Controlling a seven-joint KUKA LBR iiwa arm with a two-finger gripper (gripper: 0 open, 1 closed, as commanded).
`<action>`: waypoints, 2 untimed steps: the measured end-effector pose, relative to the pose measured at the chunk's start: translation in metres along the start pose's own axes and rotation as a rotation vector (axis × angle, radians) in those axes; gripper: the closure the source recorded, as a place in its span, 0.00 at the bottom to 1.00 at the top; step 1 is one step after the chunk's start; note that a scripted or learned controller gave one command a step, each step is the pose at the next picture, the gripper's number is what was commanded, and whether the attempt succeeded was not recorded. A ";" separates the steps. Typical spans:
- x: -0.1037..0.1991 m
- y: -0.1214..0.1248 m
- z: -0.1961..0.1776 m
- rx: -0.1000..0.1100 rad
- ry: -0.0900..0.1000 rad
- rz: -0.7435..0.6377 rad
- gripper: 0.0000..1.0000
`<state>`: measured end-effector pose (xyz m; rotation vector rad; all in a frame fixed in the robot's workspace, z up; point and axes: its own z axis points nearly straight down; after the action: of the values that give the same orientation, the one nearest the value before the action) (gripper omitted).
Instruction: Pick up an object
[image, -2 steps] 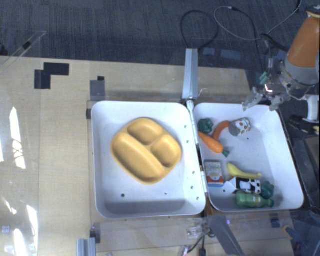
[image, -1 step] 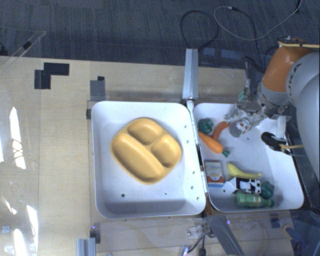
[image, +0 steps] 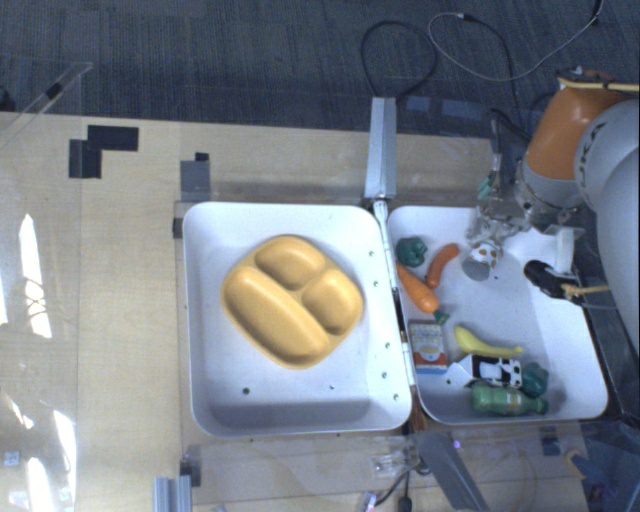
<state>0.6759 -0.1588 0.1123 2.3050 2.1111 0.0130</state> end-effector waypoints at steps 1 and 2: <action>0.000 0.000 0.000 0.000 0.000 -0.002 0.00; 0.000 0.000 0.000 0.000 0.000 -0.002 0.00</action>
<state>0.6760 -0.1584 0.1123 2.3032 2.1130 0.0131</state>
